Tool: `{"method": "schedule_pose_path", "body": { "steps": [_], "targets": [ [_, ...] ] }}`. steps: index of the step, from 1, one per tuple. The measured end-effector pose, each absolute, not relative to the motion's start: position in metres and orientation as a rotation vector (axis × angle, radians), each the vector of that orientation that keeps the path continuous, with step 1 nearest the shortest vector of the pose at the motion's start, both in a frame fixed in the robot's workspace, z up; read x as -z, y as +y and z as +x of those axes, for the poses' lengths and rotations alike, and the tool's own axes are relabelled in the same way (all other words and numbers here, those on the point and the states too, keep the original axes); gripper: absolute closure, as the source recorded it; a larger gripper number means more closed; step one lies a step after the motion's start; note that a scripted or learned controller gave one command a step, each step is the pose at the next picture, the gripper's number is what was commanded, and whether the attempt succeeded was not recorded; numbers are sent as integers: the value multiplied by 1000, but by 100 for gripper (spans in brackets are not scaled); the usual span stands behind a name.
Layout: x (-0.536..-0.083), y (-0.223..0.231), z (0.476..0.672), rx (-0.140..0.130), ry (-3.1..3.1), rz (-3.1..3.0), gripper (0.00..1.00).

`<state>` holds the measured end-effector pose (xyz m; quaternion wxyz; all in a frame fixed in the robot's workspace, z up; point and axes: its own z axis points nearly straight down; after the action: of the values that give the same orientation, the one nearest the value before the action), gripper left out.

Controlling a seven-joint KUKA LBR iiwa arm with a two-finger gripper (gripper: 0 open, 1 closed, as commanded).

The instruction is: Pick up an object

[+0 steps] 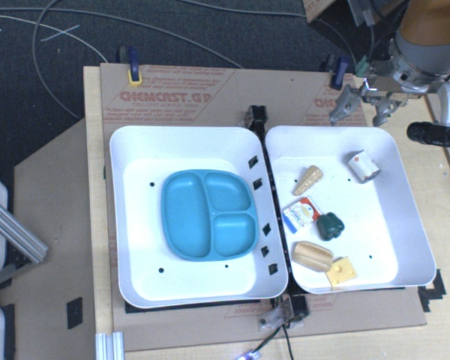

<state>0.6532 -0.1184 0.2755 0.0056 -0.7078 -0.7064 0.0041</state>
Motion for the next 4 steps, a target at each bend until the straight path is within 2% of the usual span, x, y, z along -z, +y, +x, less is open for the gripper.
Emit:
{"method": "schedule_pose_path", "body": {
  "steps": [1,4],
  "targets": [
    [-283,-118,655,-1,-2221,-2221,0],
    [-141,-101,651,-5,-2218,-2217,0]
  ]
}}
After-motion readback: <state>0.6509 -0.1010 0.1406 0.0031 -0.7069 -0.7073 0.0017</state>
